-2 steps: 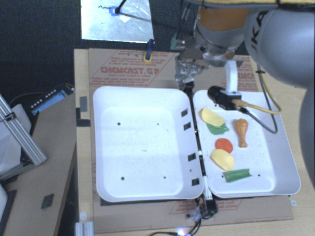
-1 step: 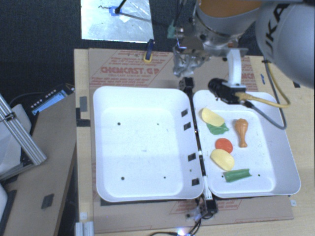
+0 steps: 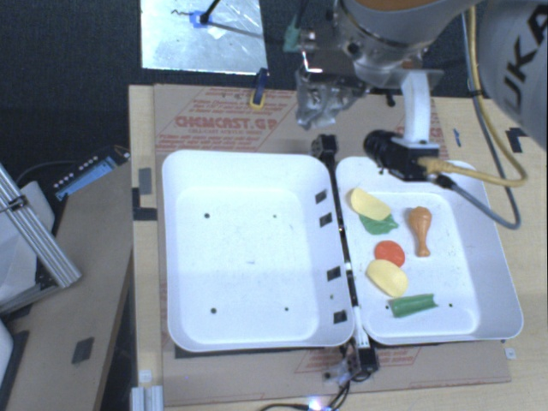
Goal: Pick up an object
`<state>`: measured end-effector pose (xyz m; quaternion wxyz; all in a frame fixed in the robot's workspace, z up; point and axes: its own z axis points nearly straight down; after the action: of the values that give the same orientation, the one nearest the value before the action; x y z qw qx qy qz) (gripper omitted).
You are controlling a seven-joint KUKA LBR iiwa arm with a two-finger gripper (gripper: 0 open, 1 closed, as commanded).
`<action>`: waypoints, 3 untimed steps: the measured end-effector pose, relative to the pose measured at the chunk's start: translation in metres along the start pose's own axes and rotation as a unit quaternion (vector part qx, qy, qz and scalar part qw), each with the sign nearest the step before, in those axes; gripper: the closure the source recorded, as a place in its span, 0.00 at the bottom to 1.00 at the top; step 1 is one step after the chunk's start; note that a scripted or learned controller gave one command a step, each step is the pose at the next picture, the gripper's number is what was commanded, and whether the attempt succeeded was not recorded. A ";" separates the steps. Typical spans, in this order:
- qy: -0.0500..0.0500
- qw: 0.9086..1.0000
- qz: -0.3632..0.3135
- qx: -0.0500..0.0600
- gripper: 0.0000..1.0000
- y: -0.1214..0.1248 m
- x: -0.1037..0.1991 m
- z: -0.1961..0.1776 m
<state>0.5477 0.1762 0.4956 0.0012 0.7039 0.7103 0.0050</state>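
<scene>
Scanning the bench from the left side across to the right —

Left bin [image 3: 248, 255]: bare white floor, so the pick has to come from its neighbour.

Gripper [image 3: 318, 110]: hanging at the far edge of the bench, above the seam between the two bins; nothing between its tips, and whether they are spread or closed I cannot tell from this blur.

Right bin [image 3: 488, 272]: all the objects sit here, grouped in its left half.

Yellow piece [image 3: 369, 203]: nearest target, lying toward the camera and slightly right of the gripper, long axis slanting down to the right, resting on the green leaf [image 3: 378, 223].

Red round piece [image 3: 390, 252]: further along that same line, apart from its neighbours.

Second yellow piece [image 3: 386, 276]: just below the red one.

Green bean [image 3: 413, 305]: closest to the near rim, lying almost crosswise.

Drumstick [image 3: 419, 227]: rightmost, long axis running near-to-far.

Call: my read is a short travel toward the camera and a touch right, then straight down.
</scene>
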 end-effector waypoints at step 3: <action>-0.004 1.000 0.008 0.004 1.00 -0.053 -0.118 -0.005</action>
<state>0.4961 0.0577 0.4991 0.0009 0.7094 0.7048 -0.0003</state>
